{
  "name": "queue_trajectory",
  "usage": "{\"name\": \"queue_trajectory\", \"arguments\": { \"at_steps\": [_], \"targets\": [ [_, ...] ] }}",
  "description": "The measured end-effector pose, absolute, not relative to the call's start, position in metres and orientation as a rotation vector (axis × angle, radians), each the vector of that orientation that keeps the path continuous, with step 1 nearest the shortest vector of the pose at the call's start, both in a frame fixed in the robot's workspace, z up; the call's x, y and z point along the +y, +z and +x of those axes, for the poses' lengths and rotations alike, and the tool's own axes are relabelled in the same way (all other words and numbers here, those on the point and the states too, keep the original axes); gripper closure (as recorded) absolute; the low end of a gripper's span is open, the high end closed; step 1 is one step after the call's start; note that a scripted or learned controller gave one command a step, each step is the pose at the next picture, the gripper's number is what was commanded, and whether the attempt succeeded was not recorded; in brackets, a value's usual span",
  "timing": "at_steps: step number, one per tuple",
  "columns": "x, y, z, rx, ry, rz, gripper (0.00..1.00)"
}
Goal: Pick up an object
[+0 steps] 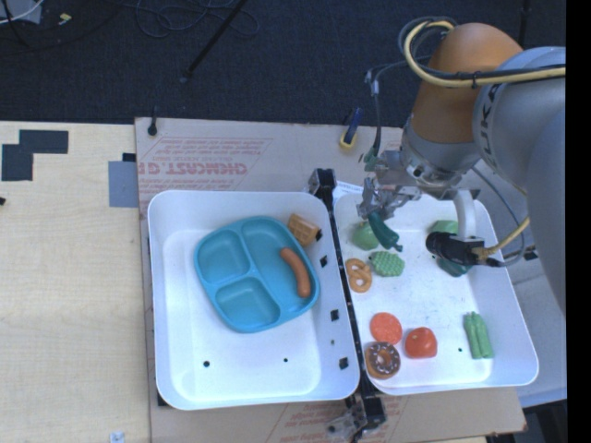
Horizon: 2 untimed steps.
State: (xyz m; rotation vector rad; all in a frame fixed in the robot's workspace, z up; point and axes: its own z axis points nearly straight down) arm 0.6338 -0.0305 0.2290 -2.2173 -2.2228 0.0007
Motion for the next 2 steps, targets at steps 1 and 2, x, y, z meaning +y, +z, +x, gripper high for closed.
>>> {"name": "queue_trajectory", "arguments": {
  "at_steps": [1, 2],
  "targets": [
    [-0.042, 0.224, 0.630, -2.219, 0.005, -2.221, 1.00],
    [-0.029, 0.220, 0.627, -2.221, 0.004, -2.218, 1.00]
  ]
}}
